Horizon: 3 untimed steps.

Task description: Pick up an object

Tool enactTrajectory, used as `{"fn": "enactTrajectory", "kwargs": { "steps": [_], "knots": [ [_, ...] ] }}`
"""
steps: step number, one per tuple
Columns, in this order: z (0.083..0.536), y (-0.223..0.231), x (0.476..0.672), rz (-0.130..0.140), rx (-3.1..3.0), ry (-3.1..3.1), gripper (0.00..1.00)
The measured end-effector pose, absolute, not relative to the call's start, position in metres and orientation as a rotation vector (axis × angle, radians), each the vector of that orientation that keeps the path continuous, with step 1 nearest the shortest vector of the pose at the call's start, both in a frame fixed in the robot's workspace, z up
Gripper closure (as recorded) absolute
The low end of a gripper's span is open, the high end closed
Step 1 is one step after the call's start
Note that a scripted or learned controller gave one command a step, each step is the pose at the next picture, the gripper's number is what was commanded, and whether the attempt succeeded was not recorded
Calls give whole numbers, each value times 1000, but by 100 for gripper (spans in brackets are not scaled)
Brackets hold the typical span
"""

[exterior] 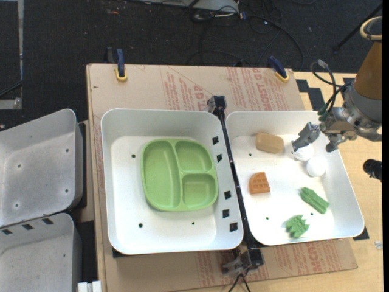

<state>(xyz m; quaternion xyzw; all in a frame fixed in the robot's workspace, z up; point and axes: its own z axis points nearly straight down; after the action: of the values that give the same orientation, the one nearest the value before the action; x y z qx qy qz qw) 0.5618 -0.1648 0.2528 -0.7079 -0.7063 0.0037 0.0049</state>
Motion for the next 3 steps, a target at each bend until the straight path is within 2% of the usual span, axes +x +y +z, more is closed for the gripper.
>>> {"fn": "enactTrajectory", "kwargs": {
  "steps": [1,3],
  "knots": [
    [260,-164,564,1,-2220,-2222,0],
    [136,-167,568,2,-2222,-2219,0]
  ]
}}
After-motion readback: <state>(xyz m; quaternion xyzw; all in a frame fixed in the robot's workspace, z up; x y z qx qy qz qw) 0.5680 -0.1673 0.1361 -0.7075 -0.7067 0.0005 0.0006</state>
